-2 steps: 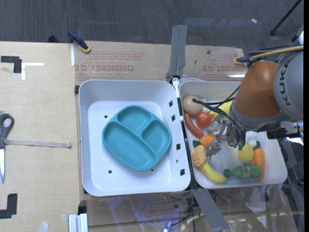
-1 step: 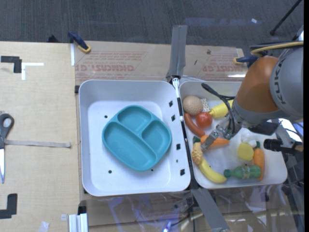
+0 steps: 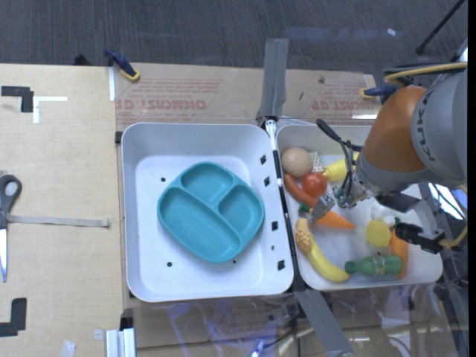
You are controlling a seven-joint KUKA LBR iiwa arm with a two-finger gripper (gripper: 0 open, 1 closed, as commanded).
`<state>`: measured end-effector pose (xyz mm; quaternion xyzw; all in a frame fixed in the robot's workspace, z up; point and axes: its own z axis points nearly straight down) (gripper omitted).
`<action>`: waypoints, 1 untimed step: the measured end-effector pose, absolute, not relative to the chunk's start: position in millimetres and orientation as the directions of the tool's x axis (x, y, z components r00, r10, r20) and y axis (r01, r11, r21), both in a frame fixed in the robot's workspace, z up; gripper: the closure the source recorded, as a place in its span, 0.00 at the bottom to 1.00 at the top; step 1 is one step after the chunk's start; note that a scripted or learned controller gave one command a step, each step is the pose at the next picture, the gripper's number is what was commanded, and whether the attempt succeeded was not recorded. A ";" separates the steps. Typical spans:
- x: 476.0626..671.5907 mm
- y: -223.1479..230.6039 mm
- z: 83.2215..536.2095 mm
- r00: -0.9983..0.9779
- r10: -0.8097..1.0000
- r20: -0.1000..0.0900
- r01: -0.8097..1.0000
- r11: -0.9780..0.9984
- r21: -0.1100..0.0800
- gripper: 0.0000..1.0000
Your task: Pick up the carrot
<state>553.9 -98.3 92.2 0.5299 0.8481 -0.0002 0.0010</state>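
You see wood bench, two white bins. Left bin: glossy blue plate. Right bin: tapered orange carrot beside gripper; jaw state unreadable.

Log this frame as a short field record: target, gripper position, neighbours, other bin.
target: orange tapered carrot, lying in the right white bin
gripper: two-finger metal gripper low over the carrot's left end; contact unclear
neighbours: red tomato, beige egg-shaped ball, yellow banana, yellow lemon, green bottle
other bin: left white bin holds a teal three-compartment plate
grasp: not confirmed
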 end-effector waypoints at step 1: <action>554.9 -98.4 101.3 -0.441 0.897 -0.004 0.897 0.441 0.001 1.00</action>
